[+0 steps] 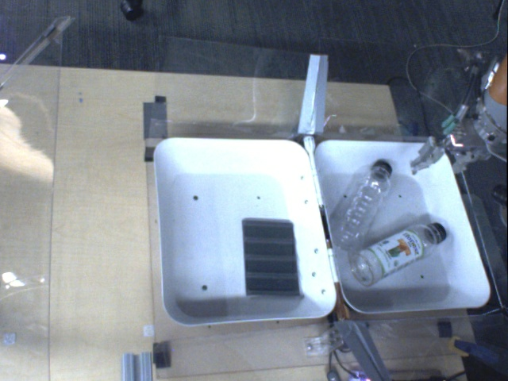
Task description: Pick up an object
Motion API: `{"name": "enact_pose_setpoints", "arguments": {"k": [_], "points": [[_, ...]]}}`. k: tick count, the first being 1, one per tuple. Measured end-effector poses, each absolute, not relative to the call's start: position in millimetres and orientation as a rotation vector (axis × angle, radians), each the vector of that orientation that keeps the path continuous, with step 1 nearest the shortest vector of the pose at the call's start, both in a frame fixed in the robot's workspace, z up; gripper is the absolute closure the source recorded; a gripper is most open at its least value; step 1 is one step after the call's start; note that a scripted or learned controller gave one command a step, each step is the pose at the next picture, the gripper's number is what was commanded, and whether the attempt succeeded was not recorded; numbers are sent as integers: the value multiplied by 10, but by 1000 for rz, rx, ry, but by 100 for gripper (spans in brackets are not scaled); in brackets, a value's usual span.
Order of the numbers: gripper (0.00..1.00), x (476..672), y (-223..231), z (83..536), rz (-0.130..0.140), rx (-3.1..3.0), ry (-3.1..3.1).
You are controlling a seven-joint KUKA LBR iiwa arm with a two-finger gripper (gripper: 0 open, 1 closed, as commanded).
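Nothing is picked yet: your gripper hangs at the right bin's far corner (claw state: cannot tell), both bottles untouched.

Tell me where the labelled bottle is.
The labelled bottle lies on its side in the right bin, toward its near edge, just below the clear bottle.

Brightness: even and fairly bright overhead; both white bins read clean, nearly washed out.
Glare: pale sheen across my counter at the left, plus streaks on the clear panel there.
Shadows: soft grey along the bins' near walls, a faint one under the labelled bottle.
Sharpness: slightly soft overall; my claw looks smeared at the right.
Top: dark floor, dim.
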State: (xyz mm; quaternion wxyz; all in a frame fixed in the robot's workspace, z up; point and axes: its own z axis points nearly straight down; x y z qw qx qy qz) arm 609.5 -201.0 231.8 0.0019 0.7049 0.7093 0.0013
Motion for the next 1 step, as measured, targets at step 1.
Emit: {"name": "enact_pose_setpoints", "arguments": {"k": [1], "points": [[0,6527,-1910,969,5,1823,2553]]}}
